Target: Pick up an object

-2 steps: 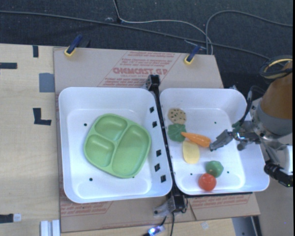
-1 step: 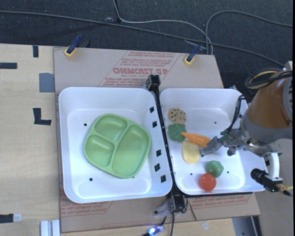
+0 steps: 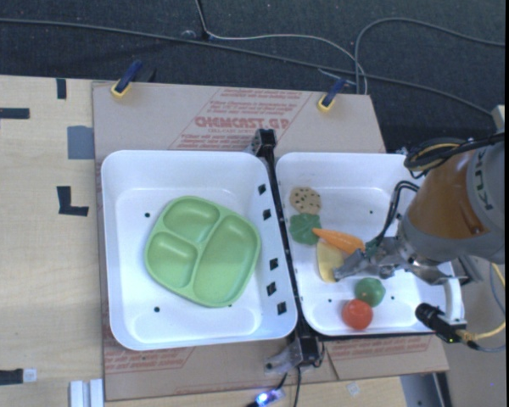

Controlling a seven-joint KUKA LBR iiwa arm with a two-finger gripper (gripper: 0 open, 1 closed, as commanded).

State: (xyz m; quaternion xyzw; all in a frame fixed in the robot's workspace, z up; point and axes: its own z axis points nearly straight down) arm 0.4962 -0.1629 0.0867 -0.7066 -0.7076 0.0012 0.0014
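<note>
Left bin: white and shallow, holding a light green divided tray with three compartments, lying flat and turned at an angle.
Divider: a black strip with clips runs between the two bins, which sit side by side on a cardboard sheet.
Right bin: white, holding the small food-shaped items, all gathered in its left and lower part.
Cookie: round, tan with dark specks, nearest the divider at the top of the group.
Green leafy piece: dark green, just below the cookie.
Carrot: orange and tapered, lying slantwise, its thin end by the green leafy piece.
Yellow piece: pale yellow, just under the carrot, touching it.
Green round item: dark green, below the gripper tips.
Red round item: tomato-like, near the bin's lower rim, just beside the green round item.
Gripper: grey fingers reach leftward, low over the bin, their tips close by the yellow piece and carrot; how far apart they stand cannot be told, and no item shows clearly between them.
Arm: orange band above the wrist, entering from the right.
</note>
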